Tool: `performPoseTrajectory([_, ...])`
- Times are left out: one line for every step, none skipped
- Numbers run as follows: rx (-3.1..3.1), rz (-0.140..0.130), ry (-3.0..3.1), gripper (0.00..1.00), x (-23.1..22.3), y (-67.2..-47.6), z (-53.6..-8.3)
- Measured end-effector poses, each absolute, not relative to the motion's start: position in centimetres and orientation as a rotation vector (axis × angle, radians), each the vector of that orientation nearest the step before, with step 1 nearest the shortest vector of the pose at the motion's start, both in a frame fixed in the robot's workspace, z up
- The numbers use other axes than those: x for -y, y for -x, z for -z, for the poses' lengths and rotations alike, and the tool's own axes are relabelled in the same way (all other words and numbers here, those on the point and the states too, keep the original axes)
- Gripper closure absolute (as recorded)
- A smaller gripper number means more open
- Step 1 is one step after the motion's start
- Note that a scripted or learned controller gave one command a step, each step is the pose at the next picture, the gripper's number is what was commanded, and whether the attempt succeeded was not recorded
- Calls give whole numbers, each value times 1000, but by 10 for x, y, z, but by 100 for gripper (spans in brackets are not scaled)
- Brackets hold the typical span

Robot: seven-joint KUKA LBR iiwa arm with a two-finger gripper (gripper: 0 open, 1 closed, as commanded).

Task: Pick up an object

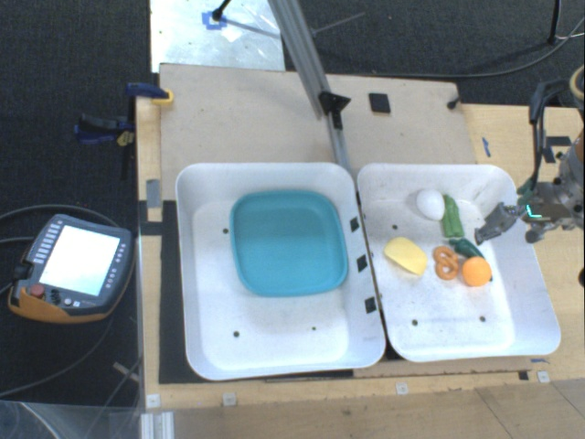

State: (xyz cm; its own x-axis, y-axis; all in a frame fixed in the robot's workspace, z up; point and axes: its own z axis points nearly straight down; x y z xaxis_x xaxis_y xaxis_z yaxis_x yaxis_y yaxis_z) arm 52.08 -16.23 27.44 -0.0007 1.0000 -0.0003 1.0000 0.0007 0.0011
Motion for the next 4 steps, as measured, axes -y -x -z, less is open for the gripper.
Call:
performPoseTrajectory([-2222, -1, -2220, 0, 162, -521, -274])
performPoseTrajectory([-2223, 3, -2224, 0, 170, -518, -229])
performPoseTrajectory([-2223, 3, -2224, 0, 169, -508, -180])
performPoseTrajectory([-2222, 3, -2224, 0, 177, -509, -135])
